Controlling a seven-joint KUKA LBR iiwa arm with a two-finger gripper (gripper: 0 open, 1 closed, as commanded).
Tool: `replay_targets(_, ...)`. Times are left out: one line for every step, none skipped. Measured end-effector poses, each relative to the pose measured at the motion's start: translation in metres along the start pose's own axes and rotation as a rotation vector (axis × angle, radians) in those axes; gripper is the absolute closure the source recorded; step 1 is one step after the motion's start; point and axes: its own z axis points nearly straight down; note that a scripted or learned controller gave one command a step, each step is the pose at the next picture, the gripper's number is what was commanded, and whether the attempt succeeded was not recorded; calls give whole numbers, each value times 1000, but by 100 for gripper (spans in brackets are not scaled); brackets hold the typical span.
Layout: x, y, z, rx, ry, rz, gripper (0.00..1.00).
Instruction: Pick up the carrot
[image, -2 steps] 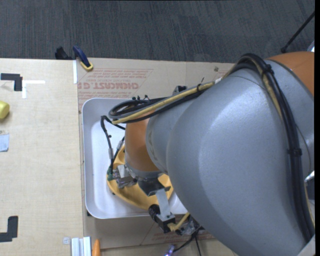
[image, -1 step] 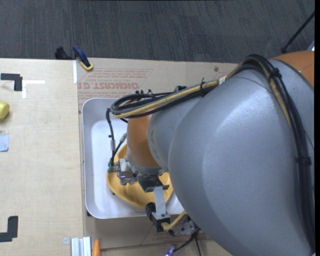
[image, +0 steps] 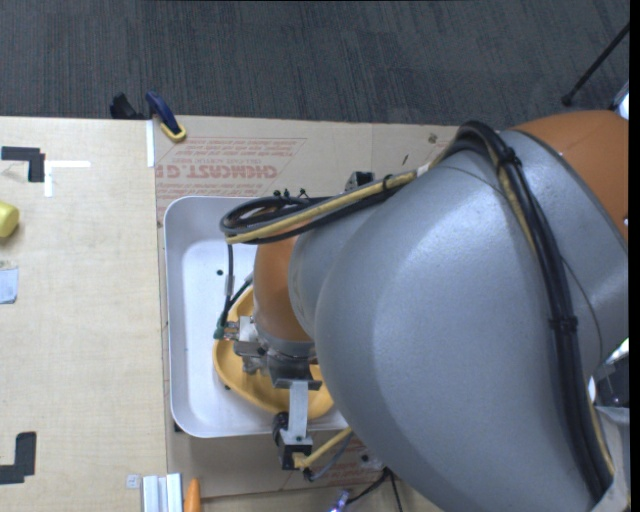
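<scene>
Arm crowds the white bin — left wall bare — grip state unreadable.

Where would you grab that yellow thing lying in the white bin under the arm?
Probably by its curved left edge, coming straight down from above: the yellow thing lies flat on the floor of the white bin, and that edge is the part the arm leaves uncovered. The rest is hidden, so I cannot tell its full shape.

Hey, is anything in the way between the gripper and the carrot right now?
Cannot tell. The arm covers much of the white bin, and the gripper hangs low over a yellow object at the bin's near side.
</scene>
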Motion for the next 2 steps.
replay_targets(-9,1,0,-1,2,153,100)
replay_targets(-10,2,-8,1,-1,151,100)
